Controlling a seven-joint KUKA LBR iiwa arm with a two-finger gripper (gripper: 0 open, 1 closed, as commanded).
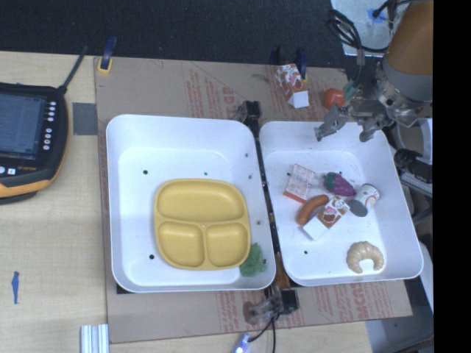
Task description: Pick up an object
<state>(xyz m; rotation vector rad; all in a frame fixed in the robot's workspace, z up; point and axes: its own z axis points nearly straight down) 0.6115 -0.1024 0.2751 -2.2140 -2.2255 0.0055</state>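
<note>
nearest the lens, a croissant [365,257] sits in the right bin [403,219]; sausage [312,208] lies mid-bin, long axis slanting up-right, below and left of the gripper [349,127], which hovers empty, fingers spread, over the far rim

A pale wooden desk [44,241] is seen from above, and a brown cardboard sheet [184,87] with faint red print is spread over its middle. Beyond the sheet's far edge, a dark carpeted floor [184,6] is visible. To the left of the sheet, an orange-rimmed tablet [26,138] with a dark screen is laid on the desk, and a black cable [73,68] is run from it toward the floor. A grey tape patch [85,118] is stuck just beside the sheet's left edge. Even, soft light is cast throughout.
</note>
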